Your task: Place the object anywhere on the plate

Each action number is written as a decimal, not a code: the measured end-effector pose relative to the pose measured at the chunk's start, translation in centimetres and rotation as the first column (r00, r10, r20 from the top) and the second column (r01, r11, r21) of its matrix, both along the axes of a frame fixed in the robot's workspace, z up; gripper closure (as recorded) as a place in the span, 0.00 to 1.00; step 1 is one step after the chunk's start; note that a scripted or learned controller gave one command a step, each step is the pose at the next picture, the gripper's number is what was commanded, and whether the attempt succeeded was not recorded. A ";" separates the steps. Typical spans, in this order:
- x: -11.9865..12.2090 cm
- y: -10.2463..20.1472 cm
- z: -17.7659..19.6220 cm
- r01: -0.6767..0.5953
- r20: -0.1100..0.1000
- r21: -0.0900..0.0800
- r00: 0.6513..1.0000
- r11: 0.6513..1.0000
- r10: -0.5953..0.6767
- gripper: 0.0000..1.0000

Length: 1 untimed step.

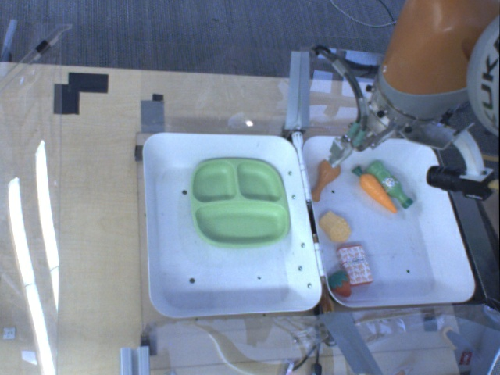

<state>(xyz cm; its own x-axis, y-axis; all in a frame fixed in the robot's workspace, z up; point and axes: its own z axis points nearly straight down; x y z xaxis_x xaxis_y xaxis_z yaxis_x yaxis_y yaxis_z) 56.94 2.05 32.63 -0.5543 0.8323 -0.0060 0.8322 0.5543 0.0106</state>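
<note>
A green divided plate (pixel 238 201) lies in the middle of the left bin (pixel 168 280). My gripper (pixel 341 151) hangs over the back left corner of the right bin (pixel 437 280). Its tip sits right at the top end of an orange-brown drumstick-shaped toy (pixel 324 180), which leans against the wall between the bins. Whether the toy is gripped cannot be made out from this angle. The arm's orange band (pixel 437 33) looms above the bin's back edge.
Other toys share the right bin: an orange carrot (pixel 377 193) beside a green bottle (pixel 392 183), a yellow round piece (pixel 336 226), a red box (pixel 355 263) and a small red-and-green piece (pixel 339 282) at the front left corner.
</note>
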 end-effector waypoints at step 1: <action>1.2 5.1 -3.8 -0.188 -0.006 -0.001 0.982 0.982 0.188 1.00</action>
